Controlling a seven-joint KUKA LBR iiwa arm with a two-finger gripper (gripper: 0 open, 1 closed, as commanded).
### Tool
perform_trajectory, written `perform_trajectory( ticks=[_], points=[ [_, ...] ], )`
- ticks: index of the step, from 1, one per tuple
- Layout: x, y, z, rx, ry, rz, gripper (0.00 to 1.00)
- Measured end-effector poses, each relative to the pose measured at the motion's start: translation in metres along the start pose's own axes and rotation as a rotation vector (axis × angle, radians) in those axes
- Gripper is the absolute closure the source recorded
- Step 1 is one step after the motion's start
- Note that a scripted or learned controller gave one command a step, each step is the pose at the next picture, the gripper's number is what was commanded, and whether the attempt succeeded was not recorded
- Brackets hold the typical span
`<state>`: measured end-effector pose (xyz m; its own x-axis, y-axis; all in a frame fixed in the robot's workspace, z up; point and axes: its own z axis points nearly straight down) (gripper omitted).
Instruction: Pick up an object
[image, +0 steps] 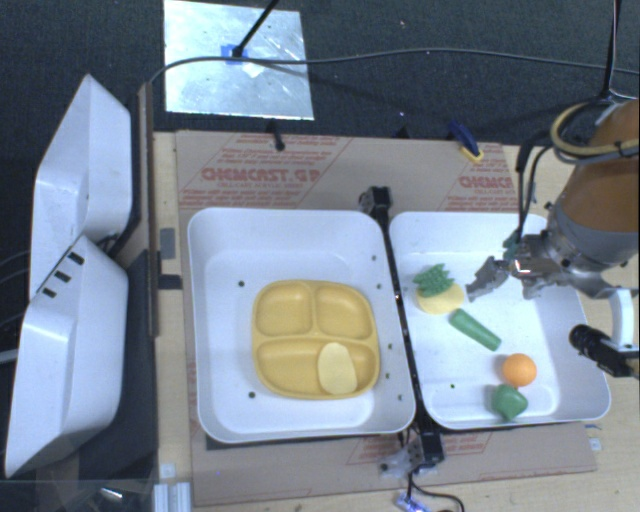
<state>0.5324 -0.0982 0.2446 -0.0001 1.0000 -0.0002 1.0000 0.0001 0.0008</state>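
Fingers of the end effector (487, 279) hang low over the right bin (575, 405), spread a little and holding nothing. Their grey tips hover just beside the yellow toy with a green leafy top (437, 290), not touching it as far as I can see. Beyond that toy, further from the fingers' side, a smooth green cylinder (473, 329) lies slanted, then a round orange ball (518, 370) and a glossy green pepper-shaped piece (508, 402) near the bin's front wall. Left of the right bin, the left bin (220, 300) carries a yellow divided plate (312, 330) of matte plastic with a pale oval piece (337, 369) in its lower compartment. Both bins rest on printed cardboard (270, 170) over the tabletop, with dark carpet (80, 40) behind.
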Motion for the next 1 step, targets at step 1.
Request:
perform_trajectory(
  ticks=[1],
  points=[
    [0.0028, 0.0044, 0.0432, 0.003, 0.0, 0.0, 0.0]
  ],
)
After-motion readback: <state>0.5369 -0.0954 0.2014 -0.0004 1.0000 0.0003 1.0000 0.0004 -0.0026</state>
